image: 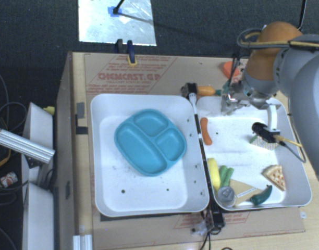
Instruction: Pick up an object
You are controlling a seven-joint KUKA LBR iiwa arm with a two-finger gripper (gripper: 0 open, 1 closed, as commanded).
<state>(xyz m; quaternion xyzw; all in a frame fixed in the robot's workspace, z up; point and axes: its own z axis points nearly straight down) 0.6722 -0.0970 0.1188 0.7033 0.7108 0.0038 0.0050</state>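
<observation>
The gripper (pixel 233 104) is down at the back left corner of the right bin (pixel 237 146), low over the white floor. From where I stand I cannot tell how far it is open, nor whether it has hold of anything.

The nearest thing inside that bin is the sausage (pixel 204 131). It lies forward and to the left of the gripper, close against the wall shared with the left bin (pixel 112 191), its long axis running along that wall. To reach it, I judge, the gripper would need a short move toward the front and the divider, and the wall leaves little room on that side. A carrot (pixel 206 91) lies just left of the gripper but outside, at the bin's back rim on the surface (pixel 133 72), lengthwise across the view.

The rest lies well apart, toward the front of the right bin: a banana (pixel 213 172), a pepper (pixel 261 196) and a pizza slice (pixel 274 177).

The arm (pixel 300 72) comes in from the right, bent over the bin's back edge, its orange band above the wrist and the wrist pointing down. A blue plate (pixel 149 142) sits in the left bin.
</observation>
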